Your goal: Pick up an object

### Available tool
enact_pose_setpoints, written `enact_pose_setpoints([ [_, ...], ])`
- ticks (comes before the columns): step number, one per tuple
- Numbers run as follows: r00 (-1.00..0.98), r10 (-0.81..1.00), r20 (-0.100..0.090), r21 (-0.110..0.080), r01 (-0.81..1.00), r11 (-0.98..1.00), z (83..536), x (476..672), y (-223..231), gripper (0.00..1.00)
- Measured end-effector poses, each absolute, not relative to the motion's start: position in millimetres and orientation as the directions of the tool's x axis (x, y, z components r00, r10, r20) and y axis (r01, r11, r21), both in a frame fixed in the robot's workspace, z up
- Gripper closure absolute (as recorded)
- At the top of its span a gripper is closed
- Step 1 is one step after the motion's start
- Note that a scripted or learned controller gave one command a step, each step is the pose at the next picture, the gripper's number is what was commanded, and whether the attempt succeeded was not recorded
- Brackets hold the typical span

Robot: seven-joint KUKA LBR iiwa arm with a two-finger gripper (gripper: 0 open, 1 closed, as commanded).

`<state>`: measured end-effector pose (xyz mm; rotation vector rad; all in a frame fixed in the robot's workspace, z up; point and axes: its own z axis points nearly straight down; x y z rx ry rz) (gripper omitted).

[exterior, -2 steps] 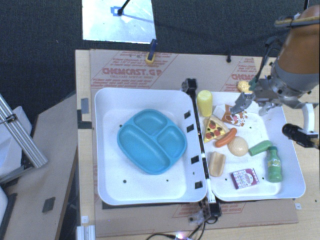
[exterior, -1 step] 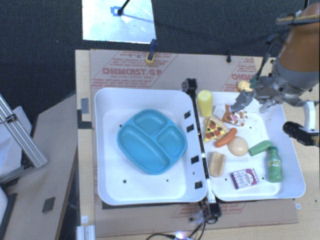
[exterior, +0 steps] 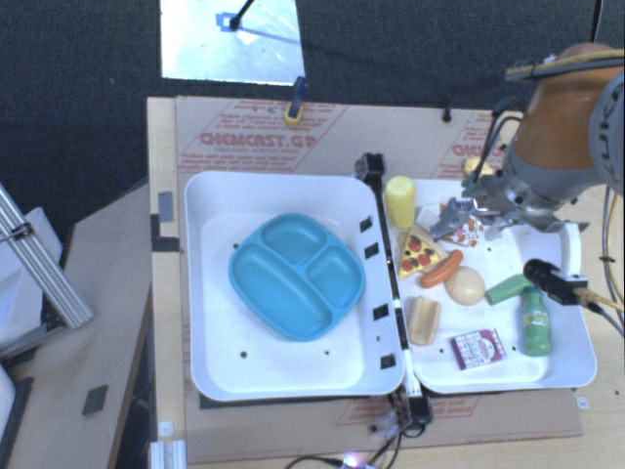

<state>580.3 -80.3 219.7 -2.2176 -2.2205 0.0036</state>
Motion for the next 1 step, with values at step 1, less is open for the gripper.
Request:
enact_pose_setpoints([
  [1, 0.0, 1.0, 0.001, -0.005, 1.0, 0.0, 163.8, 588.9, -82.9, 0.0],
])
